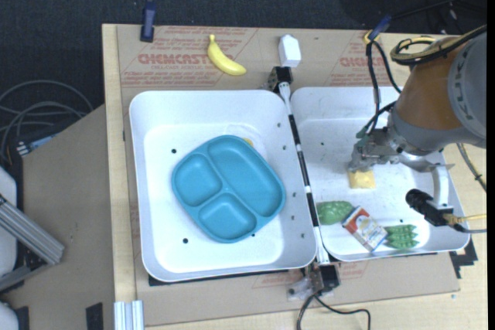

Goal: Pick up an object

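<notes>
The gripper [363,164] hangs low in the right bin [332,108], just above a small yellow block [361,180] that lies directly under it. The block looks squat, with no clear long axis and no readable facing. Whether the gripper touches the block, or how far it is parted, cannot be told from this slant.

Nearer the camera from the gripper, a green leafy piece [334,212] lies with its long axis running left to right. Beside it a red-and-white packet [364,230] sits tilted; its print is too small to read. Past that, a green pod-like piece [403,236] lies near the bin's front rim.

Left of the gripper, in the left bin [155,120], a blue divided plate [227,187] rests with its three compartments up.

Beyond the bins, on the counter [186,50], a banana [223,59] curves away from the gripper. The cardboard there carries red lettering that seems to read "CHEMCAST".
</notes>
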Robot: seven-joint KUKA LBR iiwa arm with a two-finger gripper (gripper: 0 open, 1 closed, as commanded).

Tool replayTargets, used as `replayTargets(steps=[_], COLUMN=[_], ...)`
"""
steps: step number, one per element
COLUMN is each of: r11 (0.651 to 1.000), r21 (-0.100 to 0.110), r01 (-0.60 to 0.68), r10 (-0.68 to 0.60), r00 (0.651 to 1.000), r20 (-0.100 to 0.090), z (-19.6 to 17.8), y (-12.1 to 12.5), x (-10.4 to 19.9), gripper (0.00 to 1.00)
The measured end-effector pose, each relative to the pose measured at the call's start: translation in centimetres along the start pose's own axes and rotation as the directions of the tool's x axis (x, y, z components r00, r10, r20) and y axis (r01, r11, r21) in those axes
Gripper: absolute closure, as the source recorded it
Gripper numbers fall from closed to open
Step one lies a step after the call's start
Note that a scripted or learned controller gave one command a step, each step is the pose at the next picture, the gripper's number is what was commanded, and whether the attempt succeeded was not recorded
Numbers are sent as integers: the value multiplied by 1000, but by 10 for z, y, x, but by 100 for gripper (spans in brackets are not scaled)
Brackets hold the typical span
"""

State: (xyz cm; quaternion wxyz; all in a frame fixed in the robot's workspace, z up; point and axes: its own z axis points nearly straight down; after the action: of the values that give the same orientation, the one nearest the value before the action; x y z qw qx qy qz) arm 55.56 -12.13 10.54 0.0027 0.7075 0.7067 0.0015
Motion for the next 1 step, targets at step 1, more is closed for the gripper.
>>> replayTargets(steps=[1], r11=[1000], r21=[1], r01=[0], r10=[0], r00=[1000], r20=[0], z=[0], y=[0], x=[0], gripper=[0])
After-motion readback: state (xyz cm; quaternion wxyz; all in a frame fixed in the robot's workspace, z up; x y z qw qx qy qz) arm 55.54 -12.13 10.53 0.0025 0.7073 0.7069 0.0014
